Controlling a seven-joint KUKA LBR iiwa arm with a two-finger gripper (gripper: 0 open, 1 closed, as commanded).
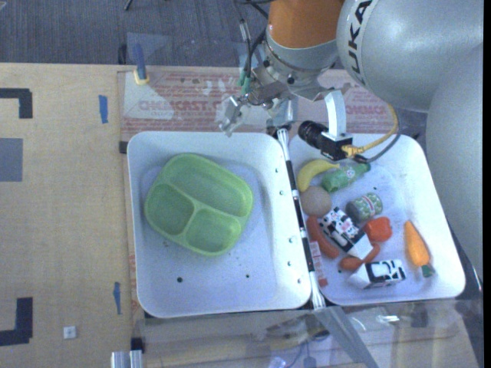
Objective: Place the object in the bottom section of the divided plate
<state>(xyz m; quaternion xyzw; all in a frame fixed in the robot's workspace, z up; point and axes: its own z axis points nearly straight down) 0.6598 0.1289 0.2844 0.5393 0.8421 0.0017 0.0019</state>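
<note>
Gripper (257, 113) above bins' far edge; divided plate (199, 203) in left bin (153, 282).

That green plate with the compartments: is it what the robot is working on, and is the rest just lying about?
Part of the job:
green divided plate in the left bin
gripper, above the bins' far edge

Lying about, right bin:
banana
carrot
green can

Arm (399, 37) reaching in, tool (257, 113) raised
</note>
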